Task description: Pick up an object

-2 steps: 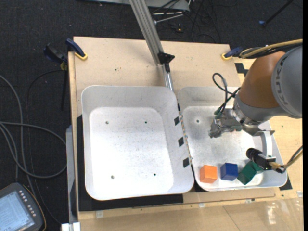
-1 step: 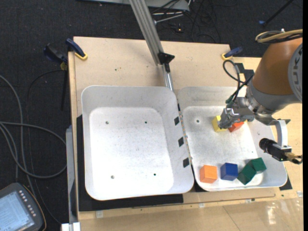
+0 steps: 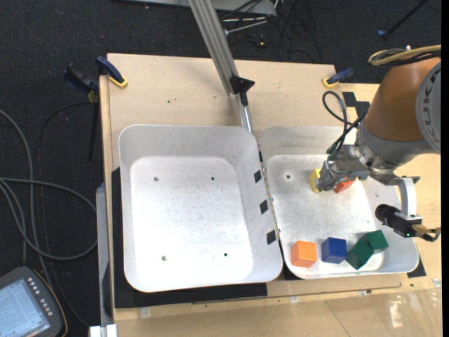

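Jaws [image 3: 328, 182] low in right bin [image 3: 295, 146], upper part, over a yellow piece [image 3: 315, 180] and a red piece [image 3: 344, 185]; opening and grip cannot be told. Orange block [image 3: 304, 253], blue block [image 3: 334, 250], green blocks [image 3: 367, 248] line bin's near edge.
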`<state>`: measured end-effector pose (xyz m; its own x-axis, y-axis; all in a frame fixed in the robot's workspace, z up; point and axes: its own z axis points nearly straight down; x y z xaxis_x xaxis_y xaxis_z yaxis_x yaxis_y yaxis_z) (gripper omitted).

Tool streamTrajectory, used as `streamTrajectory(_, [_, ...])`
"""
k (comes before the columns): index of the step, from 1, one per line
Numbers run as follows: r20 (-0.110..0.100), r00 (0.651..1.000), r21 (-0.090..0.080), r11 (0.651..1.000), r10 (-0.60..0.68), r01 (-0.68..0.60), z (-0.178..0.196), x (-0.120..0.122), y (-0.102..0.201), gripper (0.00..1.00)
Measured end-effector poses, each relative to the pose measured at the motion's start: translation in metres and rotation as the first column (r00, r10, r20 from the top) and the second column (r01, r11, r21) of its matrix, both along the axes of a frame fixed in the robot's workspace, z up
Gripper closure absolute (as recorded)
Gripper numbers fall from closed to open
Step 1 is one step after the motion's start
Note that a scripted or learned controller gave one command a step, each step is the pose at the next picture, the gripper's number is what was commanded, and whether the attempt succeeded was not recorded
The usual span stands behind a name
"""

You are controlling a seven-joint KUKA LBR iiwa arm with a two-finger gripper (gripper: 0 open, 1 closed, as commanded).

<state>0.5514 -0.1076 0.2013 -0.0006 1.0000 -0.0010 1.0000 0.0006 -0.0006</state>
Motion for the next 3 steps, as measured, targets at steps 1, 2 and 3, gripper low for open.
streamTrajectory(1, [0.004,1.0,0.002,1.0,0.008,-0.008,0.014,0.004,0.056,1.0])
streamTrajectory(2, [0.0,1.0,0.003,1.0,0.007,-0.007,0.016,-0.005,0.1,1.0])
streamTrajectory(3, [0.0,1.0,0.003,1.0,0.009,-0.009,0.014,-0.009,0.157,1.0])
